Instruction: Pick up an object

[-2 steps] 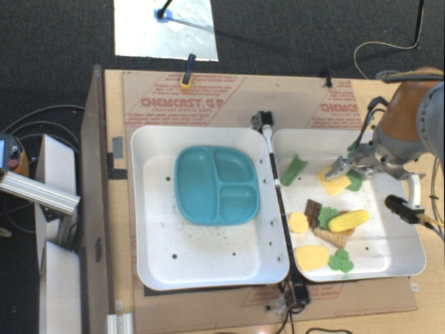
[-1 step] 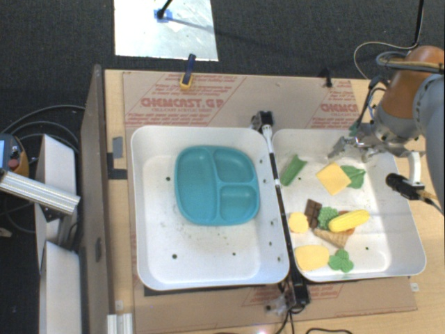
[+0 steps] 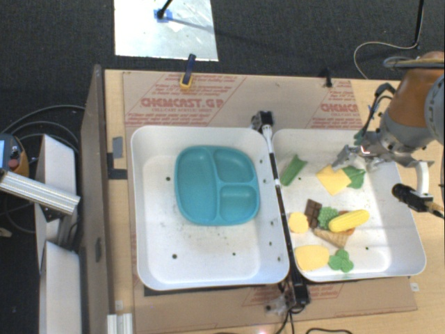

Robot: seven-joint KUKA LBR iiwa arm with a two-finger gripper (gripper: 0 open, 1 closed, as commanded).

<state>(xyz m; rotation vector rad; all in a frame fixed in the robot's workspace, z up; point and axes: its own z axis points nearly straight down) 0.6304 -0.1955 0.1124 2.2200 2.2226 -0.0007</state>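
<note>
Cardboard covered the tabletop point(image 3: 208, 96); at the right bin's point(image 3: 410, 245) one o'clock, the gripper point(image 3: 363, 156) hovered spread above a yellow block point(image 3: 333, 180).

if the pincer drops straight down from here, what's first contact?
Probably the flat yellow toy wedge or the green leafy piece beside it, below the pincer; depth is unclear from this slanted view.
</note>
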